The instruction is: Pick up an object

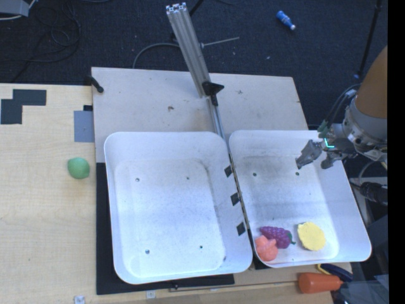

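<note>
Three small objects lie along the near edge of the right bin [342, 189]: an orange piece [266, 248] in the near-left corner, a purple grape cluster [277, 235] touching it, and a yellow round piece [311, 236] a little to the right. My gripper [319, 156] hangs over the bin's far right part, well above and behind those objects. Its two dark fingers are spread apart with nothing between them.
The left bin [114, 170] sits beside the right one, joined by black clips. A green ball [78, 168] rests on the wooden bench to the left. An orange tool handle [319, 282] lies in front of the right bin. A metal rail [193, 49] slants behind the bins.
</note>
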